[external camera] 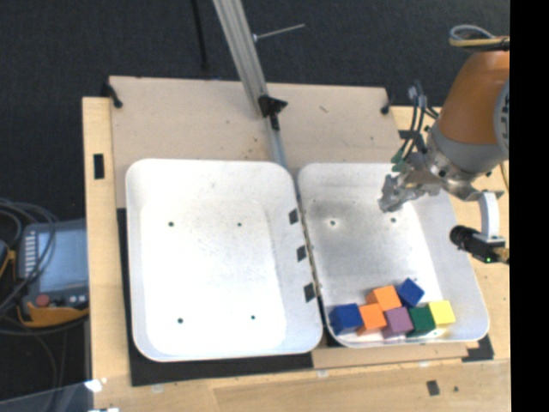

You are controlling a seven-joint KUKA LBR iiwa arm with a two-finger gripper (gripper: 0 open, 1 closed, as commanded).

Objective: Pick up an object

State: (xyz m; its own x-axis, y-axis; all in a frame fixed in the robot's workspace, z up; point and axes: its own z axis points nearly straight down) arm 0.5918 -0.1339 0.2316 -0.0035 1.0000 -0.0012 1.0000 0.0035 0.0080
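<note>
over the right bin's (343, 256) far edge the claw (393, 197) hovers; can't tell its grip. blocks (395, 310) sit untouched at the near edge, so the pick is all left to do.

One fixed camera looked down at a slant from above the bench (214, 101); both white bins (146, 230) sat fairly distant.

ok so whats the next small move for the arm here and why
Probably swing the gripper toward the near end of the right bin and stop above the blocks. They sit clustered against its near wall, while the gripper hovers near the far end.
</note>
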